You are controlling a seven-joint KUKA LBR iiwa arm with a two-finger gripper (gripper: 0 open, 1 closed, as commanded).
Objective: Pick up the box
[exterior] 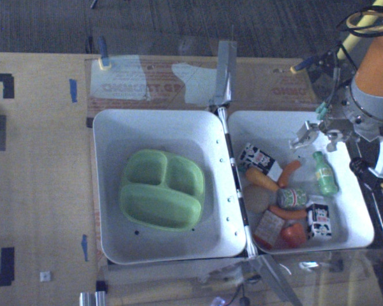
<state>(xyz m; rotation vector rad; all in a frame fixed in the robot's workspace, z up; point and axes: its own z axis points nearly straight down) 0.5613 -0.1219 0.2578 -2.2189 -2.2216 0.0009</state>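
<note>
Jaws impossible to read: metal two-finger gripper hangs over the far edge of the right-hand shallow white bin, too blurred and glare-washed to tell whether spread or pressed together. Nothing seen pinched between them.

Two candidates for the box: a small black-and-white printed carton lying tilted near the bin's inner wall, just beside an orange carrot-shaped toy; another small black-and-white carton standing near the bin's front right, touching a red rounded toy. Probably light, stiff cardboard with smooth faces; best taken across two flat opposite sides, away from neighbours. Crowding likely to hinder a clean grip.

Hard to make out: print on either carton, and what the reddish flat packet is. Green sectioned plastic plate sits well apart in the left bin.
</note>
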